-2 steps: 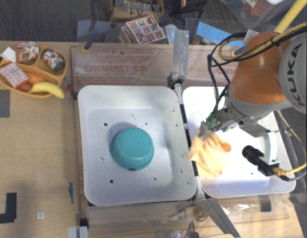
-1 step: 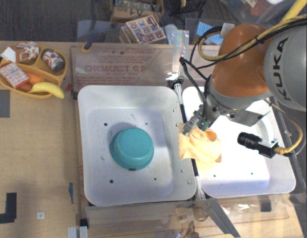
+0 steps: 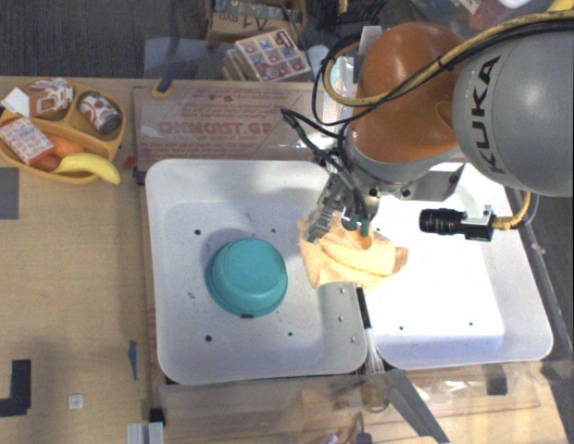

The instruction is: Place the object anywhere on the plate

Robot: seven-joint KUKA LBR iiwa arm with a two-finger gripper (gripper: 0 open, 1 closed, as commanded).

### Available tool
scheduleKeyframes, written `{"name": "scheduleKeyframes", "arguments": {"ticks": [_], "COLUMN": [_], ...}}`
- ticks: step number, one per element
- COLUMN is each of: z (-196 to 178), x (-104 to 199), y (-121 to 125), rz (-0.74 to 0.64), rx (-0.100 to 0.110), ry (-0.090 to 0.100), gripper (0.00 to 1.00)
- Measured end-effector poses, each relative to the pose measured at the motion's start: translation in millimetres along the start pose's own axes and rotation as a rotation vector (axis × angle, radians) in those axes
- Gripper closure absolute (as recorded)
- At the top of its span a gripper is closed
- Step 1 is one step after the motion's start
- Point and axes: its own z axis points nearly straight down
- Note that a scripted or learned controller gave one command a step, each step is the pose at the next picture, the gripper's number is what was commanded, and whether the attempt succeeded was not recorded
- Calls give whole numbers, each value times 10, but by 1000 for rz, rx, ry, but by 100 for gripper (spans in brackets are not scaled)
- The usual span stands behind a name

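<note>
Cloth (image 3: 354, 259), yellow-orange and crumpled, is draped right over the seam where the two white bins meet, part on the left bin (image 3: 176, 192), part on the right bin (image 3: 472, 313). The pincer (image 3: 341, 222) is down at the cloth's upper left edge, tips touching or just into the folds. Whether it is clenched on fabric or merely resting there, I cannot tell from this slanted view, so no grasp can be called yet.

The target looks to be the teal round dish (image 3: 247, 277), sitting in the left bin, near the cloth but apart from it. It reads more like an upturned bowl than a flat plate, though that is hard to judge from here.

Now the advice, as a judgement. A soft thing like this wants a pinch on a raised fold, not a stab at a flat patch. Lift straight up and high enough that the trailing corners clear the ridge between the bins, because a snagged hem would drag it loose. Then carry left and centre over the dish before letting go, since a limp cloth dropped off-centre would likely slide off a domed surface.
</note>
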Motion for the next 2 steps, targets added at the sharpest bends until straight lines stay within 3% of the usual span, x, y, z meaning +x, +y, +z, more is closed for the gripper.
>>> {"name": "scheduleKeyframes", "arguments": {"ticks": [1,2], "z": [86,82], "x": [80,78], "y": [164,165], "rz": [-400,-400], "rx": [1,0], "ry": [4,3], "gripper": [100,0]}}
